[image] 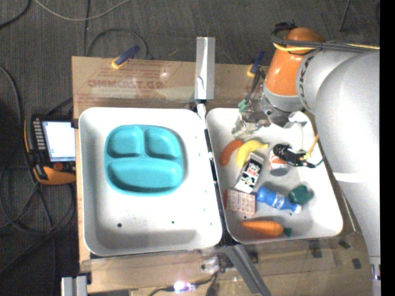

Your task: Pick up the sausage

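Observation:
The sausage (229,152) is a short orange-red curved piece lying in the right bin (321,227), near its left wall at the back. It touches a yellow banana (252,147) on its right. My gripper (246,124) hangs over the back of the right bin, a little above and to the right of the sausage, close over the banana's far end. I see nothing held in it. The orange band (287,73) and the grey arm fill the upper right.
The right bin also holds a small milk carton (250,173), a can (279,160), a blue bottle (278,200), a green piece (300,194), a pink box (241,202) and a carrot (263,228). A teal divided plate (145,157) lies in the left bin (99,227).

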Motion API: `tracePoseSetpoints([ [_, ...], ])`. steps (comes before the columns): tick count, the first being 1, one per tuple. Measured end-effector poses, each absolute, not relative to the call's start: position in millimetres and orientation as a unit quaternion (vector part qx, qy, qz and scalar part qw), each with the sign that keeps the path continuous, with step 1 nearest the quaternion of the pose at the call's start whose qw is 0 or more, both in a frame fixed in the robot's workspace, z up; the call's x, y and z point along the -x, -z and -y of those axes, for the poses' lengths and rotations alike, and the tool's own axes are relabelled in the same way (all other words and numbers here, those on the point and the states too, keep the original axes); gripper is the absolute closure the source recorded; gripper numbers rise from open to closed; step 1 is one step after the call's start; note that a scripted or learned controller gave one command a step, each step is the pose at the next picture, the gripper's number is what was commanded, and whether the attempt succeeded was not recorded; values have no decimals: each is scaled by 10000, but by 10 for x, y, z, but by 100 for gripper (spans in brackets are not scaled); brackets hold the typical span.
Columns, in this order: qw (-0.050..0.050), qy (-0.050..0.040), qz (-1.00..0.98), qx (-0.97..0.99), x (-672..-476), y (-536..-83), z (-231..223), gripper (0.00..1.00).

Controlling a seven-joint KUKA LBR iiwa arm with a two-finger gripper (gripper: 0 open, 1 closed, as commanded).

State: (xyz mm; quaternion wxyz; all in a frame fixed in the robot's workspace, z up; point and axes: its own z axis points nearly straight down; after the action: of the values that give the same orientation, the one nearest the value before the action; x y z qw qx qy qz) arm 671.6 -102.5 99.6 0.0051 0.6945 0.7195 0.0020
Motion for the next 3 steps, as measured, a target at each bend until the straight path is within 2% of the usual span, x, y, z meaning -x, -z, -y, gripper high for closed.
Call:
tracePoseSetpoints([
  [1,50,-19,-7195,-6945,-6715,-995,1025,0],
  [2,48,6,-7267,-6869,-6700,-889,993,0],
  [3,62,-6,-7267,-6869,-6712,-1000,995,100],
])
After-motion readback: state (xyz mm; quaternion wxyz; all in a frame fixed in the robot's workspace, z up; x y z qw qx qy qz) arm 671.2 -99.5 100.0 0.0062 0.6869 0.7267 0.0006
